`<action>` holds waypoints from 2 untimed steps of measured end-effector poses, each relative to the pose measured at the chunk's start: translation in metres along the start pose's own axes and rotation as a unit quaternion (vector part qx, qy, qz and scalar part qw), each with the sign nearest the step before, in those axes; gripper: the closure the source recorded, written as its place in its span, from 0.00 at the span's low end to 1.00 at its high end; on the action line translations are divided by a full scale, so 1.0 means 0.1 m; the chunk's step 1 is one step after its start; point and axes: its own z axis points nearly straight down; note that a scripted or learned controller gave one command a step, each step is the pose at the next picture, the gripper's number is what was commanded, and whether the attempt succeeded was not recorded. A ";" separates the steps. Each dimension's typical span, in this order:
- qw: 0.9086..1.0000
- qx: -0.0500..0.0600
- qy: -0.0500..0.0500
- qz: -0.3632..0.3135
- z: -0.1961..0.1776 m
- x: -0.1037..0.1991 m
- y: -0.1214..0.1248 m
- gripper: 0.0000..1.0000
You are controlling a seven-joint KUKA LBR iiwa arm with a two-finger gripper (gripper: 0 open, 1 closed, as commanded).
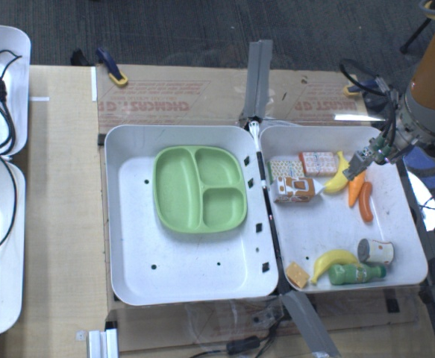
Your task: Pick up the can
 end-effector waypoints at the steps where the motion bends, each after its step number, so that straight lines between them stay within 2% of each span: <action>1: 1.000 0.000 0.000 0.000 0.00 0.00 0.00 0.00; 2: 0.998 0.000 0.000 -0.070 0.92 -0.02 0.84 0.00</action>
